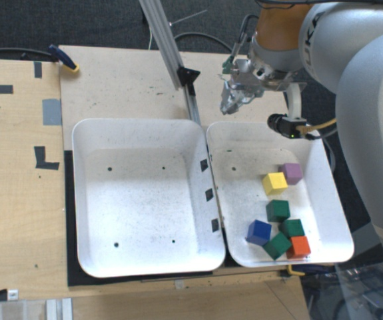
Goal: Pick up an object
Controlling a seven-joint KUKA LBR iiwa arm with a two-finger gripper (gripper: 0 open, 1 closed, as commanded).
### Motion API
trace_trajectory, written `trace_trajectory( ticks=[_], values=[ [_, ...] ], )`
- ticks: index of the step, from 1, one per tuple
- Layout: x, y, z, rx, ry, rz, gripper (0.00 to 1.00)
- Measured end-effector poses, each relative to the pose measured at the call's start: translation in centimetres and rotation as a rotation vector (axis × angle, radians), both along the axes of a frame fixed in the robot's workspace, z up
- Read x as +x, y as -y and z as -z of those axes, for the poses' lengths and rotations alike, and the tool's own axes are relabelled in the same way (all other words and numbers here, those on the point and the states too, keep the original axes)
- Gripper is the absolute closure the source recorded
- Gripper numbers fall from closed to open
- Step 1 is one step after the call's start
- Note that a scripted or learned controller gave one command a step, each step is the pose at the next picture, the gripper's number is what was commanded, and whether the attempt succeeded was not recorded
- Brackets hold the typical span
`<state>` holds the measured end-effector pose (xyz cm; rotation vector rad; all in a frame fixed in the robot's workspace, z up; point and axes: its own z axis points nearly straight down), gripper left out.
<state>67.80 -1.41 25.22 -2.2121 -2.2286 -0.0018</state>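
From my feed the light is even and fairly bright, coming from overhead, with soft short shadows under the white bins (141,135). Their floors look slightly washed out but show no hard glare. The surface (18,179) reads sharp; the arm (351,39) at upper right is softer, with mild blur.

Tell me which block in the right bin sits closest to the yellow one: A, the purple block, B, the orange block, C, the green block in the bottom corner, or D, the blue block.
A: the purple block sits right beside the yellow block, just up and to its right, while the blue block and orange block lie farther down the right bin.
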Motion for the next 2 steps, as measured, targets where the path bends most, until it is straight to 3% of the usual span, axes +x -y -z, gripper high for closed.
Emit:
trace_trajectory(
  ticks=[2],
  values=[
    [-1.8, -10.8, 2.4, -0.001, -0.003, 0.001, 1.0]
  ],
)
